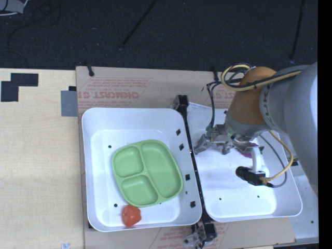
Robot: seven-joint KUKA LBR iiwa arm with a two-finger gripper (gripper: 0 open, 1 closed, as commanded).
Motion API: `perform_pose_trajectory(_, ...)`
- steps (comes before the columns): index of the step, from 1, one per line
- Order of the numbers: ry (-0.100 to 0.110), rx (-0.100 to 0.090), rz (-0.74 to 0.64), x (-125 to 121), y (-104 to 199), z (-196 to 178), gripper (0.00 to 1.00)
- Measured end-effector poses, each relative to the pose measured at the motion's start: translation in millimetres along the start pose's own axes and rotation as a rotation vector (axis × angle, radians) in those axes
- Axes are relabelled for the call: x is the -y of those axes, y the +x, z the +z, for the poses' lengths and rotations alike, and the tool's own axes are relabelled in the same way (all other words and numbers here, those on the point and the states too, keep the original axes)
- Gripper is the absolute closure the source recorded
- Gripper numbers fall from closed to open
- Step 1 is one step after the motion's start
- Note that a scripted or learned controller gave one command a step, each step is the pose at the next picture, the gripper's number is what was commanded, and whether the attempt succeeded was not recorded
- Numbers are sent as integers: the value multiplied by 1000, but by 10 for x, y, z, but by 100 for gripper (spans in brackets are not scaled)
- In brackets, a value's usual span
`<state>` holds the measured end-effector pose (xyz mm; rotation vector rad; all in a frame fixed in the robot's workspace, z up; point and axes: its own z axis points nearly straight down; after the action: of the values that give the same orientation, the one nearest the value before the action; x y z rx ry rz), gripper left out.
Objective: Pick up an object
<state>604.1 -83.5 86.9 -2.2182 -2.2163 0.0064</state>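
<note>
- Camera view: I see my claw point(211, 143) low over the right bin point(249, 204), near its upper left corner; I cannot tell whether it is released or clenched.
- Left of the claw, past the divider, a green sectioned plate point(147, 172) lies flat in the left bin point(104, 128).
- Further down and left of the claw, a small red object point(130, 215) sits just beside the plate's lower edge.
</note>
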Motion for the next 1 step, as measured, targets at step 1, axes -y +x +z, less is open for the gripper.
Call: perform_pose_trajectory(1, -1, 0, 5, -4, -15, -128, 100)
